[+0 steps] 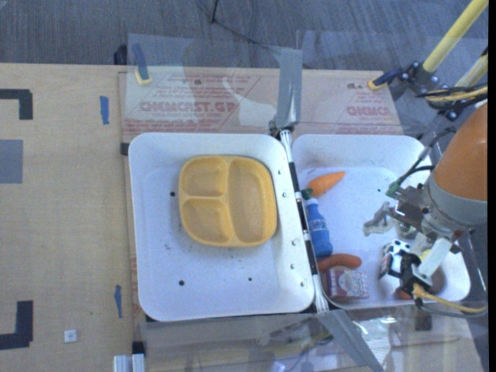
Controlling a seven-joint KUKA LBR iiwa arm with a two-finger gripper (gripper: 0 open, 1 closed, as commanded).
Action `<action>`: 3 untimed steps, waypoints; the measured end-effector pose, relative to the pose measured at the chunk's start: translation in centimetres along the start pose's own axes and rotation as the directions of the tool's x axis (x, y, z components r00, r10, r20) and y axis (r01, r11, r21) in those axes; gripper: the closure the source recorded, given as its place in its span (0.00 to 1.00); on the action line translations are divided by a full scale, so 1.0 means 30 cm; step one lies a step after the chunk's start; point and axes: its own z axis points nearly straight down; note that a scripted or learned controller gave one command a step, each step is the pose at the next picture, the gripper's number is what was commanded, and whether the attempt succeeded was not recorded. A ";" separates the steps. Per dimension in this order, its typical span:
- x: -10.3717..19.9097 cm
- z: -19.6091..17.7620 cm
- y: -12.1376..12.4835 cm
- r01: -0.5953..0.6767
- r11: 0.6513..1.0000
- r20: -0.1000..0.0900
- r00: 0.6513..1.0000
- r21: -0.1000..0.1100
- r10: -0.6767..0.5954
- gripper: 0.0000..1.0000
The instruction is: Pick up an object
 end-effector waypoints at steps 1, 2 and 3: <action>0.106 0.267 0.132 -0.088 0.996 -0.001 0.996 -0.003 0.088 0.00; 0.206 0.309 0.446 -0.050 0.999 -0.001 0.999 -0.007 0.050 0.00; 0.229 0.305 0.467 0.178 0.984 0.005 0.984 -0.010 -0.178 0.00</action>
